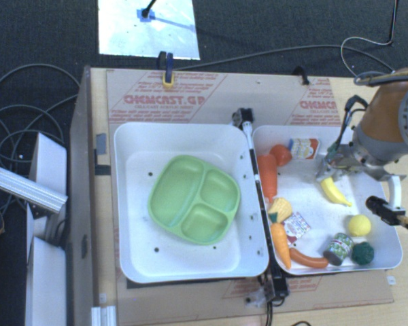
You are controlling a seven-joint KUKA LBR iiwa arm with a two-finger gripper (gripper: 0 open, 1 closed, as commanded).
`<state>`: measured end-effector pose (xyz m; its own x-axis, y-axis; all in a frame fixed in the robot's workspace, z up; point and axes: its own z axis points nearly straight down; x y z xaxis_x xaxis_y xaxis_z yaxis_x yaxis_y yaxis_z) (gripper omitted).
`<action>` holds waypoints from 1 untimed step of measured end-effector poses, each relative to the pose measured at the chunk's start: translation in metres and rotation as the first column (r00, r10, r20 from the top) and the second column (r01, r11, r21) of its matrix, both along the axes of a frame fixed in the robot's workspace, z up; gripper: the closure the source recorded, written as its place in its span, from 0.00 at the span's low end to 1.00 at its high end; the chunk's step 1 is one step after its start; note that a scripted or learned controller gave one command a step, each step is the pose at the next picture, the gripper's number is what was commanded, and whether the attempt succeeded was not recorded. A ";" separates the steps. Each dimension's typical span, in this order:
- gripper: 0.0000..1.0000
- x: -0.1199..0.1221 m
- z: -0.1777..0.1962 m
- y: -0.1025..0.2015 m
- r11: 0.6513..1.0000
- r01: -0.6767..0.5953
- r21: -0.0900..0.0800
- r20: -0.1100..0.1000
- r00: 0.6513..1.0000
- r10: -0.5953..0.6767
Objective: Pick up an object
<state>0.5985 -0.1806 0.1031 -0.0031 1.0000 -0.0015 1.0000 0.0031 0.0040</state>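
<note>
Two shallow white plastic bins sit side by side at centre frame. The left bin (132, 182) contains a light green divided plastic plate (194, 199), lying flat near the bin's middle. The right bin (387, 253) holds the loose items: a yellow toy banana (335, 191) at centre right, a small bottle with a red cap (303, 147) near the upper wall, an orange toy carrot (268, 174) along the left wall, a yellow ball (358, 225), a dark green broccoli-like piece (362, 252) in the lower right corner, a small printed can (338, 247) beside it, and a red sausage-shaped piece (307, 258) at the lower wall.

The grey arm with orange band (387, 117) enters at the right edge. The gripper (332, 171) hangs just above the banana's upper end; contact cannot be confirmed. Finger spacing cannot be determined from this view, and nothing is visibly held.
</note>
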 end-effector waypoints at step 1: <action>1.00 -0.023 -0.011 0.045 1.000 -0.001 0.001 0.000 1.000 0.001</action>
<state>0.5753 -0.1354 0.0919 -0.0043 1.0000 -0.0002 1.0000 0.0043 0.0041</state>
